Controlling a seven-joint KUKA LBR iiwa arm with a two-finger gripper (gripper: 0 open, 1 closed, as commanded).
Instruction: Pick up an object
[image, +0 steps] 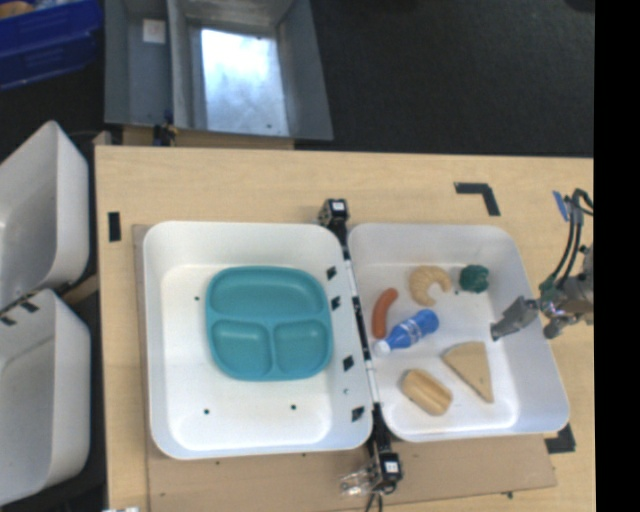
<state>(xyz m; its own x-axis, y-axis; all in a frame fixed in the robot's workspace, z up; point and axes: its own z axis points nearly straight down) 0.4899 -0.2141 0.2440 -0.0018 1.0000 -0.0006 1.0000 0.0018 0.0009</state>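
Lying flat in the right bin (535, 400) near its front corner, the tan wedge (472, 367) is offering me a broad, pale, triangular face, so I am hanging my pincer (512, 318) just above it at the right wall, whether spread or pressed together I cannot tell, beside the blue bottle (408, 331).

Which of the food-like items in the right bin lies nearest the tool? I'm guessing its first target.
The tan wedge, just below-left of the tool. The green ball, croissant and bread roll lie farther off.
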